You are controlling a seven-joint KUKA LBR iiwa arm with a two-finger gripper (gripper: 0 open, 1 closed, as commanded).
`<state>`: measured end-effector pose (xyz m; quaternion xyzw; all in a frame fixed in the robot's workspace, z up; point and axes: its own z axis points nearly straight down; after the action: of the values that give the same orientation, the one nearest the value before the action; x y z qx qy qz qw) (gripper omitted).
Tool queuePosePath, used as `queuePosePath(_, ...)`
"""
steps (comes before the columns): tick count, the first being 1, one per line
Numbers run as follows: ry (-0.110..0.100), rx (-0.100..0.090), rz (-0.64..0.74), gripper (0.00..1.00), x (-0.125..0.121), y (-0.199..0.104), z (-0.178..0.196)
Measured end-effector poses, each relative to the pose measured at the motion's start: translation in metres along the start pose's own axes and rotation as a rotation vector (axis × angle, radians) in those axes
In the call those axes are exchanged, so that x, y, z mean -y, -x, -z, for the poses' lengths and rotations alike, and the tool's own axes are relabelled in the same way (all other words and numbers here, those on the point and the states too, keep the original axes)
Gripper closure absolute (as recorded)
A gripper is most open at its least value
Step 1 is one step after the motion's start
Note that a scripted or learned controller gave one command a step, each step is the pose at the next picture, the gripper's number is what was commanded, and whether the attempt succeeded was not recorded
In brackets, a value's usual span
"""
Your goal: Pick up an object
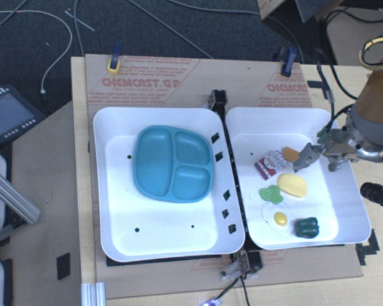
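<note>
Green pepper [307, 227] sits at right bin's [345, 231] lower rim, beside small yellow piece [280, 219], lettuce leaf [272, 194], lemon [292, 185], red packet [270, 164]. Gripper [318, 157] hovers mid-right, fingers apart, grasping nothing. Left bin [115, 228] holds blue divided plate [173, 164], bare floor below.

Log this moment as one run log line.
gripper: over right bin, nothing held | nearest: orange piece | blue tray: left bin

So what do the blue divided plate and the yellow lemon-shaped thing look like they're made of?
The blue divided plate looks like moulded plastic, matte to satin: uniform colour, soft rounded compartment ridges. The yellow lemon-shaped thing is probably hollow toy plastic, smooth with a faint sheen; foam or rubber can't be ruled out from this view.
</note>
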<state>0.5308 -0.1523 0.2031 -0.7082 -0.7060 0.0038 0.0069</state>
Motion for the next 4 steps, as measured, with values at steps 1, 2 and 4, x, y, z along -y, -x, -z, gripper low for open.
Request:
queuePosePath(1,0.014,0.003,0.004,0.00,-0.003,0.000,0.007)
queuePosePath(2,0.008,0.001,0.003,0.00,-0.007,0.001,-0.055)
queuePosePath(4,0.016,0.003,0.002,0.00,-0.011,0.004,-0.116)
